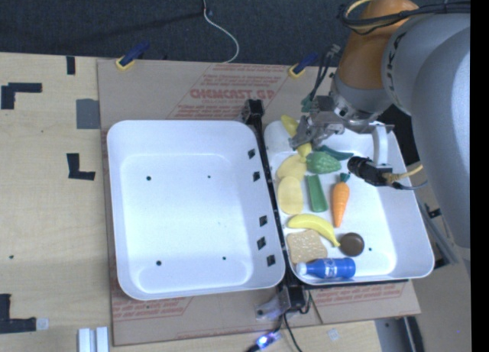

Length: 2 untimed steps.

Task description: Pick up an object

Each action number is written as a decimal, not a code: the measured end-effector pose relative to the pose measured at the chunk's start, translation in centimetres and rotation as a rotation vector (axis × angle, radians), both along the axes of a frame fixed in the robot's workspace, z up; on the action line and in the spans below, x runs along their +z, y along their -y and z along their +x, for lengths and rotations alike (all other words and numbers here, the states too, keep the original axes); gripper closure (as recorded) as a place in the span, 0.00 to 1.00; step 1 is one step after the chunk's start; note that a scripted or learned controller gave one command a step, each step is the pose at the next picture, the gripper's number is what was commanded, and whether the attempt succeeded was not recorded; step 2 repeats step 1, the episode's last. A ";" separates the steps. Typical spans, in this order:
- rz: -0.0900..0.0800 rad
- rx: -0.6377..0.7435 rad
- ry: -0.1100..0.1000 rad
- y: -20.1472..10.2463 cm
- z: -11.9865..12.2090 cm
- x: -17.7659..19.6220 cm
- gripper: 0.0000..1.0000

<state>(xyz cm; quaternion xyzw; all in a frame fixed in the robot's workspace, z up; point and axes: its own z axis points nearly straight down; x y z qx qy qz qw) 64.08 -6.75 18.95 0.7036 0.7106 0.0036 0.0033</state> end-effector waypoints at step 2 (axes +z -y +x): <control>0.002 -0.003 -0.011 -5.2 -3.7 1.7 1.00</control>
